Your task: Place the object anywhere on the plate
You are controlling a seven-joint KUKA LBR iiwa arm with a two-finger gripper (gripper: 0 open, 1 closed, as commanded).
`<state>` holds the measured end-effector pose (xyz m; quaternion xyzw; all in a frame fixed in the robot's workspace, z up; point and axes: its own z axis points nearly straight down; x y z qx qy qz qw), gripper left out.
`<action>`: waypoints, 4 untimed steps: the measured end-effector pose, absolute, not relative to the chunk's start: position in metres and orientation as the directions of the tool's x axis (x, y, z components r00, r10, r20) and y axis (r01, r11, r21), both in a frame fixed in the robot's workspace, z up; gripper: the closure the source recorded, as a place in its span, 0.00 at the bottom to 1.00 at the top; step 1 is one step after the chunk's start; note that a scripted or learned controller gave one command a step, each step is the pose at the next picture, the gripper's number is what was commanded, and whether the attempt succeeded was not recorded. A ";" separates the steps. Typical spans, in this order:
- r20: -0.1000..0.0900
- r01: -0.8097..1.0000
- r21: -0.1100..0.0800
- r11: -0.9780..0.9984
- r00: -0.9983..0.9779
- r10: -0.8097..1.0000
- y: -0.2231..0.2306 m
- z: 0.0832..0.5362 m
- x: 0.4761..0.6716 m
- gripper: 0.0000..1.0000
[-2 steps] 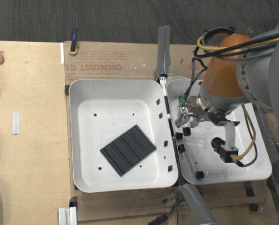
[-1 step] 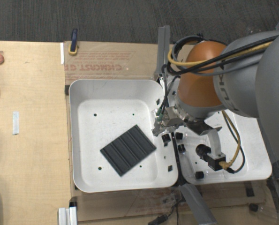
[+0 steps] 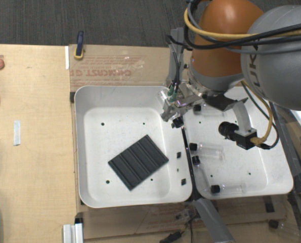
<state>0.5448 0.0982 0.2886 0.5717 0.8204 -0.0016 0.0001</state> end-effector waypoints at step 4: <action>0.001 0.782 -0.006 0.623 -0.623 0.782 0.101 0.201 0.517 1.00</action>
